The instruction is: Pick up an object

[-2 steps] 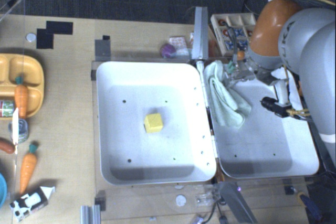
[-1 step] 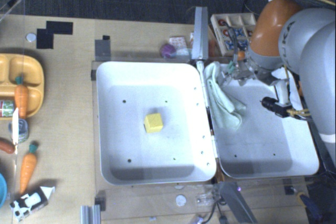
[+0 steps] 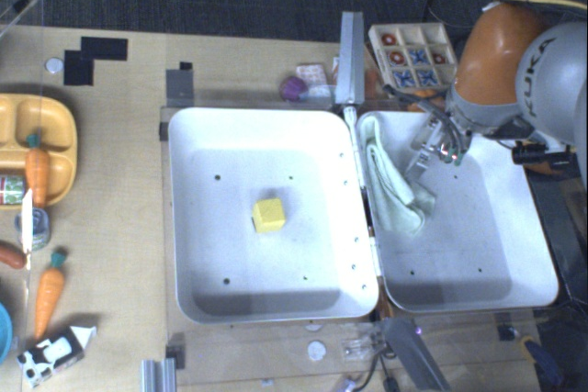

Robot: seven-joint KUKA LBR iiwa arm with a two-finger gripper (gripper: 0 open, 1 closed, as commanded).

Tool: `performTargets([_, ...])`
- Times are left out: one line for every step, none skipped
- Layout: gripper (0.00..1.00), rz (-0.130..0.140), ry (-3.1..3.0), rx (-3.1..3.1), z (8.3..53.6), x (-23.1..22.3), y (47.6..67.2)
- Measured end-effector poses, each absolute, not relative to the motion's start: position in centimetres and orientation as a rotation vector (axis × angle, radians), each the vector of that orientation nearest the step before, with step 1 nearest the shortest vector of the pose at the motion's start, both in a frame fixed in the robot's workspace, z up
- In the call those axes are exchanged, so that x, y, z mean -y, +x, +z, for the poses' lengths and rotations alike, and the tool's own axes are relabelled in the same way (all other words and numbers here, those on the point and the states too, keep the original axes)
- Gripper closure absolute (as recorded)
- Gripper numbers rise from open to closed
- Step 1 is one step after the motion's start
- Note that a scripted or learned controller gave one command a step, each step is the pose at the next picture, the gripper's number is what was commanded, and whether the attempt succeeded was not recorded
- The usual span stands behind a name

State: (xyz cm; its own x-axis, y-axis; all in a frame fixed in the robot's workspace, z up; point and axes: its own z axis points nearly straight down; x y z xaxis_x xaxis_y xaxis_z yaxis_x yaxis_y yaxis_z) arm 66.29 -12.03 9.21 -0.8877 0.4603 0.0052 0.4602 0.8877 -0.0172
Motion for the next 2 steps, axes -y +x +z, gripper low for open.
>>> performTargets([0.0, -0.003, -0.847, 3.045, 24.7, 13.9, 62.7])
performTargets([0.0, -0.006, -0.825, 3.047, 9.7, 9.0, 65.4])
